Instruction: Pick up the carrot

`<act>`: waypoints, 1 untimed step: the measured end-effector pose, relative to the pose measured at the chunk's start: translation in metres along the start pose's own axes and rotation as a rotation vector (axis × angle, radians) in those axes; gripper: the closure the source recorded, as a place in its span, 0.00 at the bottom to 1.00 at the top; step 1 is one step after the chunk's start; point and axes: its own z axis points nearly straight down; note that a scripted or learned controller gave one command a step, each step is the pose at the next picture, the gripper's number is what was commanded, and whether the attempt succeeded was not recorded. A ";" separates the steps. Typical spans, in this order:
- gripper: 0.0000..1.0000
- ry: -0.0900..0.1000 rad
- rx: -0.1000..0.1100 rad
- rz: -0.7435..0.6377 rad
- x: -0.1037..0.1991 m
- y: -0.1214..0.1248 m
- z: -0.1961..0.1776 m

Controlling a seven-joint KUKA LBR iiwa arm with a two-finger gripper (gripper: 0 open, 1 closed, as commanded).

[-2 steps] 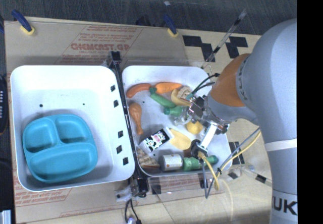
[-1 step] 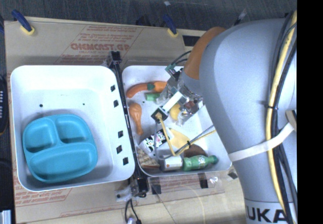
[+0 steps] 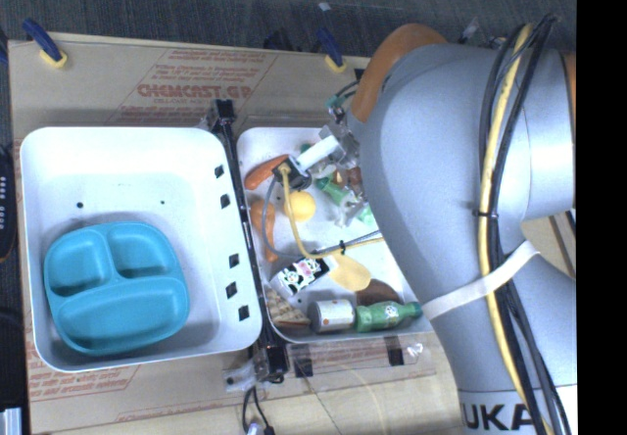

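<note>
Camera view: gripper (image 3: 328, 157) is hovering over the cluttered right bin (image 3: 257, 144), its opening impossible to tell. Carrot (image 3: 266, 171) is lying just left, risking a missed grasp among neighbouring clutter.

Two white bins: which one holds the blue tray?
The left bin. The blue tray lies in its near part with nothing else around it. The right bin is packed with clutter, including the carrot and a green bottle.

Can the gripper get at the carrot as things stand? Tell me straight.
Probably yes. The gripper is low in the right bin, close beside the carrot, whose upper side lies bare. The clutter crowding its right end, a yellow lemon-like piece included, could hamper a clean grip.
</note>
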 end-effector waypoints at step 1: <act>0.00 0.024 -0.017 -0.072 -0.028 0.033 -0.167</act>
